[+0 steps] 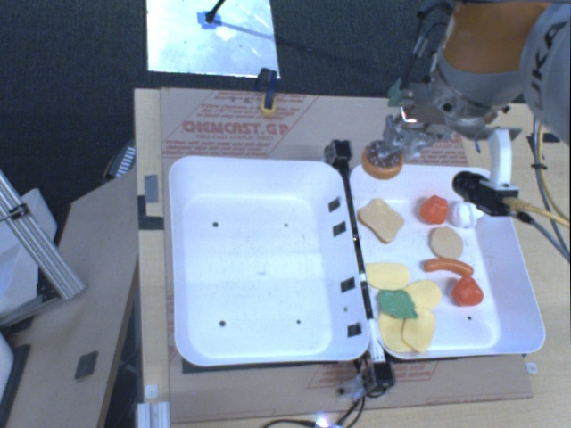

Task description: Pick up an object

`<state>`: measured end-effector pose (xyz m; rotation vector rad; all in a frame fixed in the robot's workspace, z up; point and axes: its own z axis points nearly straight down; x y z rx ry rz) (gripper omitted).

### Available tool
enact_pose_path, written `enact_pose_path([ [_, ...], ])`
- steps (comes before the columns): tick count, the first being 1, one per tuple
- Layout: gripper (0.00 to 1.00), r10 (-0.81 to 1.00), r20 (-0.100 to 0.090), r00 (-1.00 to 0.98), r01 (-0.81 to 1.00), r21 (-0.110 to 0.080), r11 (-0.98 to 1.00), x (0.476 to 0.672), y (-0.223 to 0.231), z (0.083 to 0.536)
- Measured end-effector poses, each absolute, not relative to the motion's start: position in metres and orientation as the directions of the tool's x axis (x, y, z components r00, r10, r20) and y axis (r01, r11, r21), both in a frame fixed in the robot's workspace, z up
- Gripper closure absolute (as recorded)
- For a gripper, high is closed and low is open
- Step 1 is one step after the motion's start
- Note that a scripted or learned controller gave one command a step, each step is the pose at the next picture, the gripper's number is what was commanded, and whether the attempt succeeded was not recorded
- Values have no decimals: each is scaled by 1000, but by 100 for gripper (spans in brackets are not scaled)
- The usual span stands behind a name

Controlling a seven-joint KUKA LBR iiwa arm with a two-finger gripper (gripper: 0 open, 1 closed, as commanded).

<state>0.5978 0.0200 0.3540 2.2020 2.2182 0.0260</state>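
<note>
Bench (107, 239) carries 2 white bins. Left bin (192, 181) has bare floor. Right bin (517, 319) holds bread slice (381, 219), tomato (434, 209), white ball (462, 214), sausage (448, 265), red pepper (467, 291), green leaf (398, 304) on yellow chips (406, 324). Tool (387, 154) sits at right bin's far-left rim, closed on round orange-rimmed disc (382, 164).

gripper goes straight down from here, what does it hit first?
Likely the round orange toy at the right bin's far rim: the gripper sits right above or on it. Contact or grasp is unclear from this slanted view.
</note>
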Motion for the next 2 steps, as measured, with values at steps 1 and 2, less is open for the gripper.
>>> enact_pose_path([
  [1,100,1000,2,-10,1000,-2,10,573,77,318],
  [2,100,1000,2,-9,1000,11,9,672,123,339],
])
